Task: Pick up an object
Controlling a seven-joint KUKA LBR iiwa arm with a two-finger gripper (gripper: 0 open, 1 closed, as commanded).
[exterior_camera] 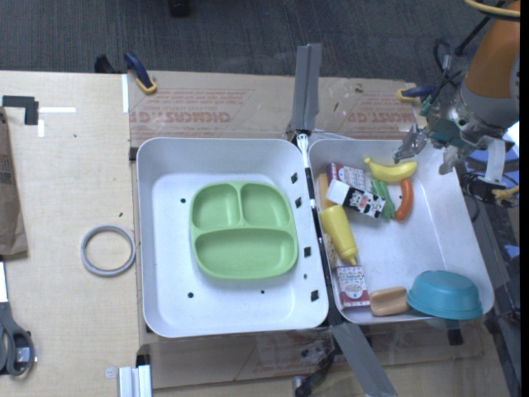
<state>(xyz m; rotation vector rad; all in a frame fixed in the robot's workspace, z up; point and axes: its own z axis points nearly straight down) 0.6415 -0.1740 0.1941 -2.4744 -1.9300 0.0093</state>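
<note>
My gripper (pixel 429 150) hangs over the back right corner of the right bin (pixel 430 246), open, with nothing between its fingers. A yellow banana (pixel 391 170) lies just below and left of it, not touching. Beside the banana are an orange-red sausage (pixel 403 198), a white and black carton (pixel 357 198) and a pink packet (pixel 345 174). Along the bin's left wall lies a yellow bottle (pixel 339 231). At the front are a small printed carton (pixel 351 286), a tan bread roll (pixel 388 301) and an upturned blue bowl (pixel 445 294).
The left bin (pixel 161 222) holds a green divided plate (pixel 244 230). A grey ring (pixel 108 249) lies on the bench to the left, and scissors (pixel 15 347) at the front left. A grey bar (pixel 306 85) stands behind the bins.
</note>
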